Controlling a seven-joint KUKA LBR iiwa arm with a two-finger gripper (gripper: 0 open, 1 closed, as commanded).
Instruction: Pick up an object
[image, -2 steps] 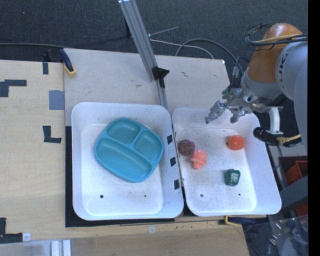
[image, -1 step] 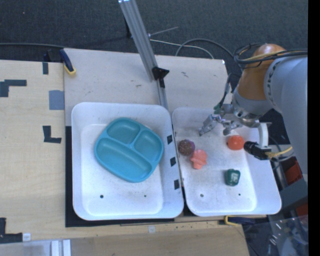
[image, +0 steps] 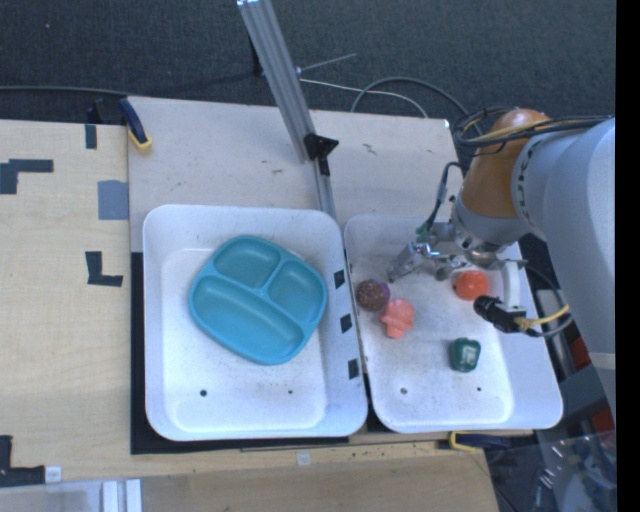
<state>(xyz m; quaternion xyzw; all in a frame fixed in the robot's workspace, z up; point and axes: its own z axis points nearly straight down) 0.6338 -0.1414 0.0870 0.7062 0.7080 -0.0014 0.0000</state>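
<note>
Status for you: pincer (image: 432, 252) low in right bin (image: 520, 400), grip state unreadable; purple ball (image: 373, 293), pink toy (image: 397, 318) unlifted. Pick outstanding.

A blue three-compartment plate (image: 259, 297) lies tilted in the left white bin (image: 165, 330), well apart from the right white bin (image: 520, 400) beside it. A slanted metal pole (image: 285, 85) crosses the beige bench (image: 60, 330) above the bins, and a blue-and-yellow clamp (image: 135, 124) sits at the board's upper left corner. Grey tape marks (image: 112, 198) dot the bench on the left.
</note>
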